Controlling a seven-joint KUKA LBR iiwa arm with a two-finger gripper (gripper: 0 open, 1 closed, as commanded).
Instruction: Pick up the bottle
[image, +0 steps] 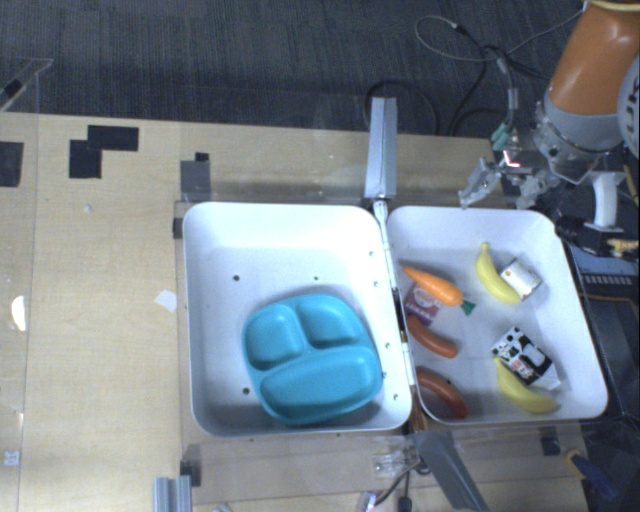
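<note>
Bottle (520, 278), short, white and silvery, on its side against the upper banana (490, 275), near the right bin's (575, 320) right wall, bare floor around. My gripper (505, 183) hangs over the far rim, jaws spread, nothing between them.

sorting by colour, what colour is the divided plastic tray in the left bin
Light blue; the divided plastic tray shows best in the overhead camera view, lying in the left white bin.

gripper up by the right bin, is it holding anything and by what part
Nothing is held. The gripper hangs open above the far rim of the right bin, with no object between its fingers.
</note>
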